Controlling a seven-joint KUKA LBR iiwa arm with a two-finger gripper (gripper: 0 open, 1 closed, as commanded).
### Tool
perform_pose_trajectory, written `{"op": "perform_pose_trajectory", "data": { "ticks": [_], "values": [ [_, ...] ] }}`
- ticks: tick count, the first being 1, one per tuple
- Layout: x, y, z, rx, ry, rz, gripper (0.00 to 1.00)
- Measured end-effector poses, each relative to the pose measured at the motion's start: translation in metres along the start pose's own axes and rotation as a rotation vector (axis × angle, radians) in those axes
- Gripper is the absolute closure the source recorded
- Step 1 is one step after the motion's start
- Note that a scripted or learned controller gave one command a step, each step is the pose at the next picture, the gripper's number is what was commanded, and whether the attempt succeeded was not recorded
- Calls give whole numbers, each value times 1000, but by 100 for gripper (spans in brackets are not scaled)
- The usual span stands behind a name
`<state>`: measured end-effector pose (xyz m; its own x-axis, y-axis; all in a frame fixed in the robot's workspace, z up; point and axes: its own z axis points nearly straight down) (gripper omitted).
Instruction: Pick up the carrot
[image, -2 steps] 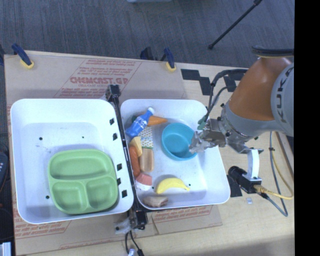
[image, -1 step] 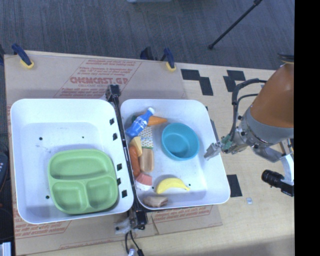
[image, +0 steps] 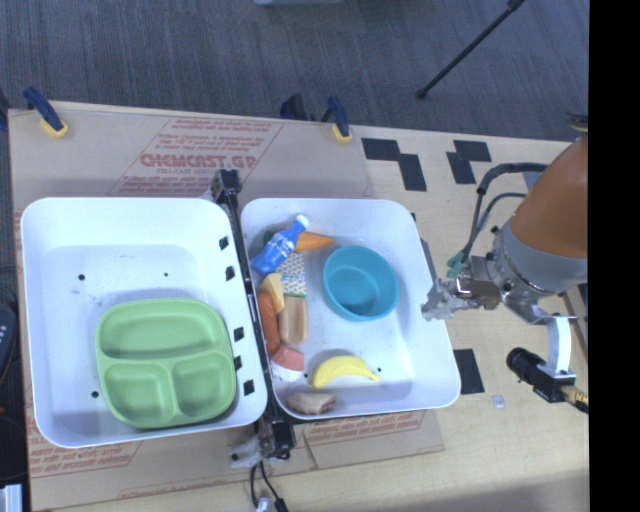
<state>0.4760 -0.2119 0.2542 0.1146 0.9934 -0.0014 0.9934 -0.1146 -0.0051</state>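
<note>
The carrot is a small orange cone lying at the back of the right bin, between a blue bottle and the blue bowl. My gripper hangs outside that bin, just past its right wall, well to the right of the carrot and a little nearer the front. Nothing is seen in it. The arm's orange band sits at the right edge of the view.
The right bin also holds a banana, a bread roll, an orange-tan piece and other toy foods along its left wall. A green divided plate lies in the left bin. Bare bench lies right of the bins.
</note>
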Motion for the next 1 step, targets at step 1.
{"op": "perform_pose_trajectory", "data": {
  "ticks": [1],
  "values": [
    [88, -6, 113, 12, 6, -204, 100]
  ]
}}
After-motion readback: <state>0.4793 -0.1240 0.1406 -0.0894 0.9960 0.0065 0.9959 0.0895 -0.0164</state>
